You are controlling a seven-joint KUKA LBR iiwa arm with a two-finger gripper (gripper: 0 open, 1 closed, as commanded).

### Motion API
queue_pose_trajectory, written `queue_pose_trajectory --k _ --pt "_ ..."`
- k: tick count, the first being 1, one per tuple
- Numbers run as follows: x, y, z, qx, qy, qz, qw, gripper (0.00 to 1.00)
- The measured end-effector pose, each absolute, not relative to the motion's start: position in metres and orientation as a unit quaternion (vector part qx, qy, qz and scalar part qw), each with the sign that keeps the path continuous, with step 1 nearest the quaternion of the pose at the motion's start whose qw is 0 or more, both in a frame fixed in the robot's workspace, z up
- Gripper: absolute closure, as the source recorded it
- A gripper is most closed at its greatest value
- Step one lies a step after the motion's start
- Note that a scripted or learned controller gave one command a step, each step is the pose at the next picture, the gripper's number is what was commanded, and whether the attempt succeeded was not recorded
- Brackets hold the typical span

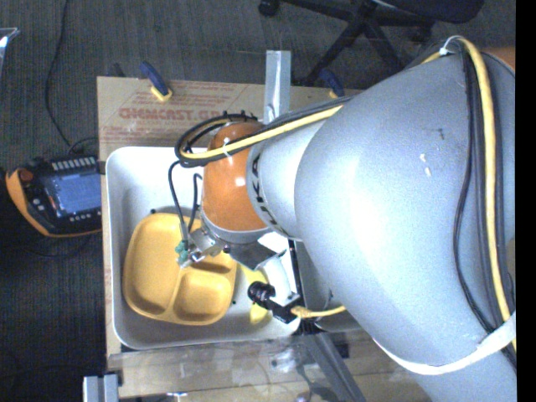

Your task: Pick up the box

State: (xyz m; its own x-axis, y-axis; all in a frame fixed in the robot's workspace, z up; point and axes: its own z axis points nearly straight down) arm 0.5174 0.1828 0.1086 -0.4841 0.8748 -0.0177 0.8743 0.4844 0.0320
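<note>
Arm [402, 208] bulk takes up most of the right side, its grey body reaching in over the table [142, 115] and hiding the right bin. Below the orange band [230, 187] the wrist hangs over the left bin [117, 191], and the tool [191, 254] sits low, right at the middle of the box [172, 270]; whether it is wide, narrow or gripping cannot be told from this angle.

Box here means the yellow two-compartment shell lying in the lower part of the left bin, open side up, with a ridge dividing its two hollows. It looks like thin moulded plastic or foam: probably light, smooth, and springy enough to flex or slip if squeezed hard. Its rounded outer walls give little purchase. The best hold, I judge, is a thin upright edge, either the centre ridge or the rim, pinched from above.

A small yellow thing [260, 310] lies just right of the box, near a black cable fitting [258, 292]; it is too hidden to name.
</note>
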Motion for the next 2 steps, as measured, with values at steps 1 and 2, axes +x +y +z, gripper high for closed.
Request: queue_pose_trajectory --k 1,2 --pt "0.515 0.161 0.109 0.377 0.926 0.0244 0.028 1.0" --pt "0.511 0.187 0.11 0.282 0.959 0.0086 0.035 1.0"
